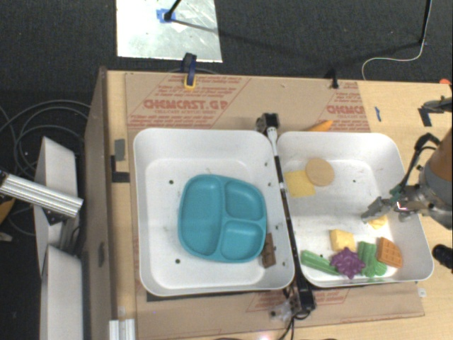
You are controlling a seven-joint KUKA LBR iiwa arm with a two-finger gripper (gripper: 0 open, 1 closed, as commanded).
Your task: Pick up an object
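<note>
- The gripper [382,210] sits at the 3 o'clock edge of the right bin [354,146], low over the floor; whether it is apart or together I cannot tell, and nothing shows clamped in it.
- Touching or just beside its tip lies a small yellow piece [379,222]; overlap hides which, and this reads as the likeliest target.
- Other candidates crowd the bin's 5 to 6 o'clock corner: a yellow wedge [342,240], a purple cluster [347,262], a green pod [318,262], a green block [371,255] and a waffle [388,252]; the last four touch or nearly touch one another.
- Toward 11 o'clock of that bin a tan disc [320,171] overlaps a flat yellow square [300,184]; both look thin and probably hard to pinch.
- The left bin [163,147] bears a teal divided plate [222,217]; a small brown item [269,250] lies at its 4 o'clock, near the divider.
- To do this step well, I judge: centre on the small yellow piece; descend straight; close fully before lifting; keep clear of the bin wall at 3 o'clock; lift slowly, since a small piece may slip.
</note>
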